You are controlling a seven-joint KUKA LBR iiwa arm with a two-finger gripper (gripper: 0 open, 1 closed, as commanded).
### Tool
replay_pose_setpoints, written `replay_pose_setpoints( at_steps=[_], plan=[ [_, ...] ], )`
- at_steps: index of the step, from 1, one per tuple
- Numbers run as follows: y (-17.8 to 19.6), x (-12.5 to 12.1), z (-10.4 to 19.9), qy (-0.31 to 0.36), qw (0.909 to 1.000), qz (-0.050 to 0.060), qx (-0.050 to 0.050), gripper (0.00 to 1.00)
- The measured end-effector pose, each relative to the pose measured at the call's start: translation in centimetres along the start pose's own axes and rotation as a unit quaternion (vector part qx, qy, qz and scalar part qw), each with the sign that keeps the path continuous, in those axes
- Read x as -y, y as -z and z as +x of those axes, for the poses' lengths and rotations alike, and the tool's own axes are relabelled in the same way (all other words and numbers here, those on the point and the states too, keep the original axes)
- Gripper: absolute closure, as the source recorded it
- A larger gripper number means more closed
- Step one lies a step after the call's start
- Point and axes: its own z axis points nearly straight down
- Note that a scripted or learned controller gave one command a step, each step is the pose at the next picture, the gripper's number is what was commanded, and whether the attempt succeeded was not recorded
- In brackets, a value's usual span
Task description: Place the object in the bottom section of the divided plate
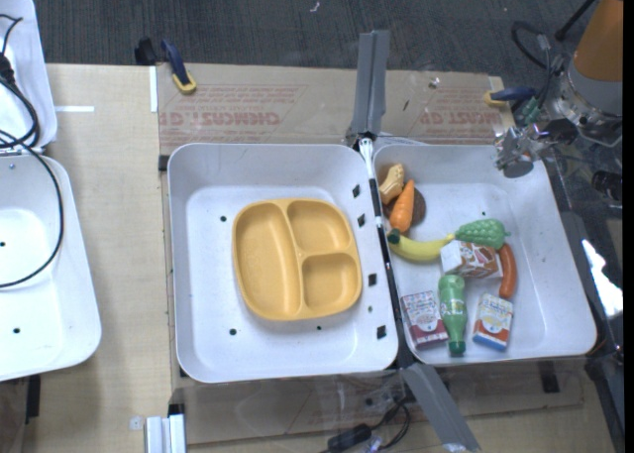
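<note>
Your yellow divided plate (296, 259) sits in the left white bin (198, 273), all three sections bare. The tool (515, 154) hovers over the right bin's (555, 273) far corner (grip state cannot be told), well apart from the banana (418, 247), carrot (401, 208) and green bottle (453, 313) there.

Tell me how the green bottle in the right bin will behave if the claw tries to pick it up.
The green bottle lies on its side, and its round body will probably roll if nudged. It looks like a small plastic toy, so likely light and stiff. A carton lies close beside it and may crowd a grasp from that side.
</note>
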Motion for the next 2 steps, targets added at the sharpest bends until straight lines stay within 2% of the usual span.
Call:
replay_pose_setpoints(
  at_steps=[1,2],
  plan=[
    [0.2,4.1,7.7,-0.035,0.9994,0.000,-0.001,1.00],
    [-8.8,3.9,7.3,-0.005,1.0000,0.001,-0.001,1.00]
  ],
)
